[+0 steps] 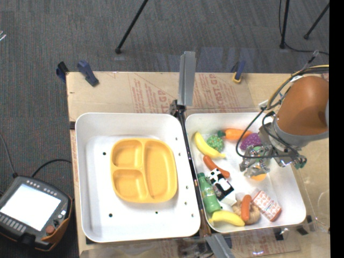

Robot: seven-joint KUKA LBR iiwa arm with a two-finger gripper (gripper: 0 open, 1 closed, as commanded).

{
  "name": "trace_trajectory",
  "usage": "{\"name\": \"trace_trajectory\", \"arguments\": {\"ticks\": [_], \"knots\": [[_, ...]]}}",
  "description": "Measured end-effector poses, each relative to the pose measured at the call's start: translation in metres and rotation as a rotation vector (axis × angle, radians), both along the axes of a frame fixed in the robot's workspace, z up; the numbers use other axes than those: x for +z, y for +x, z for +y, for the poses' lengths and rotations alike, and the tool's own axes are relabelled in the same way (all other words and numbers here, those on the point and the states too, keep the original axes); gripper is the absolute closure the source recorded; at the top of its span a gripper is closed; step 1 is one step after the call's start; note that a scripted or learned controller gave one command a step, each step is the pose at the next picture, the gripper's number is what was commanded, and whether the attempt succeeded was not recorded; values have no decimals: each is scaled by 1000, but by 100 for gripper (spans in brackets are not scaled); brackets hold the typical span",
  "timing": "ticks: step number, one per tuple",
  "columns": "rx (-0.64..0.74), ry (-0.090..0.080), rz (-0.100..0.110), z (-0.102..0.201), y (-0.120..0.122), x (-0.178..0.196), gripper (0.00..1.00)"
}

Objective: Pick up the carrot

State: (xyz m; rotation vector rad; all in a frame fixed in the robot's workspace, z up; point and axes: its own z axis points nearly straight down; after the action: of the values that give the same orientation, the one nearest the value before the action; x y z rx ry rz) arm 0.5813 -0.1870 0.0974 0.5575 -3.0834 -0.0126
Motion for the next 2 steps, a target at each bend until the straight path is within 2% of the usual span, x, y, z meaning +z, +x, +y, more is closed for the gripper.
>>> {"name": "trace_trajectory", "arguments": {"ticks": [1, 2], "knots": [[0, -4, -11, -1, 3, 6, 0], [-14, -3, -9, -7, -4, -11, 0]]}}
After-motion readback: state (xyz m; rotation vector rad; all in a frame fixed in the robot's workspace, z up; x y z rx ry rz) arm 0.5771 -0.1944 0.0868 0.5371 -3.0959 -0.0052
